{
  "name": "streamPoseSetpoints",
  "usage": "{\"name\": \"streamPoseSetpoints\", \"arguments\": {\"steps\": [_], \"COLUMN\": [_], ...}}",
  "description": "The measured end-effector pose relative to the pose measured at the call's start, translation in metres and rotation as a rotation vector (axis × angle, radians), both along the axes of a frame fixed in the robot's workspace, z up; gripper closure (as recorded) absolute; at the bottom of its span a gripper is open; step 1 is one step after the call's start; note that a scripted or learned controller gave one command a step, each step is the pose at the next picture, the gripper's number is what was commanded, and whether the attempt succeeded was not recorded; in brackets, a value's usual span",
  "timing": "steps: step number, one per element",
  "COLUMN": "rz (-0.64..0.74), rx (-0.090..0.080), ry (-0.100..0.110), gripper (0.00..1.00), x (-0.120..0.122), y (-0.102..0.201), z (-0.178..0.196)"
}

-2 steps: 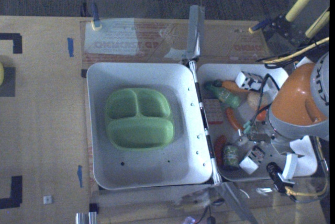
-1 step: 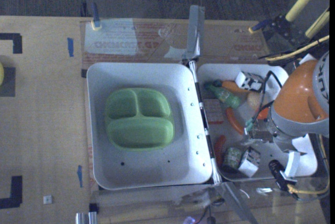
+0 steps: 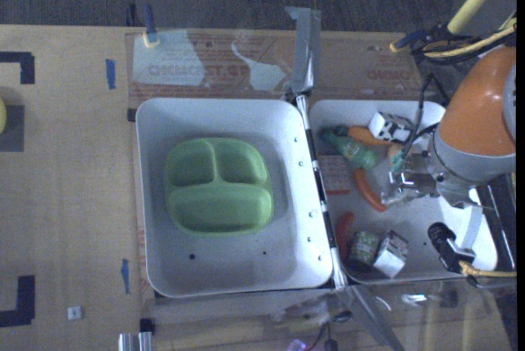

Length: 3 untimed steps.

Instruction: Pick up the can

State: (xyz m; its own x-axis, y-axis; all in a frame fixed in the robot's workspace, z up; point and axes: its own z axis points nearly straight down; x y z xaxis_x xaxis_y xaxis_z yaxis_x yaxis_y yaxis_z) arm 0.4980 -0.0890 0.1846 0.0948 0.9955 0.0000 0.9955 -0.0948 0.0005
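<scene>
The can (image 3: 362,247), small with a dark green label, stands near the front edge of the right bin (image 3: 418,269), beside a white carton (image 3: 391,253). My gripper (image 3: 401,182) hovers over the middle of the right bin, farther back than the can and a little to its right, and apart from it. Nothing shows between its fingers.
The right bin also holds a green bottle (image 3: 349,147), an orange carrot (image 3: 367,135), a white toy (image 3: 387,126), a red-orange pepper (image 3: 369,190) and a red piece (image 3: 344,226). A green divided plate (image 3: 218,185) lies in the left bin (image 3: 156,128).
</scene>
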Motion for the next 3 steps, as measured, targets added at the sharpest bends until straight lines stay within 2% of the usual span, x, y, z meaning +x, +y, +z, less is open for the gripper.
{"name": "streamPoseSetpoints", "arguments": {"steps": [1,2,3], "rz": [0.222,-0.070,0.144], "rx": [-0.001,0.000,-0.002], "ry": [-0.002,0.005,-0.002], "gripper": [1.00,1.00,1.00], "x": [0.038,-0.003,0.079], "y": [0.032,0.075,0.066], "z": [0.102,0.075,0.096]}}
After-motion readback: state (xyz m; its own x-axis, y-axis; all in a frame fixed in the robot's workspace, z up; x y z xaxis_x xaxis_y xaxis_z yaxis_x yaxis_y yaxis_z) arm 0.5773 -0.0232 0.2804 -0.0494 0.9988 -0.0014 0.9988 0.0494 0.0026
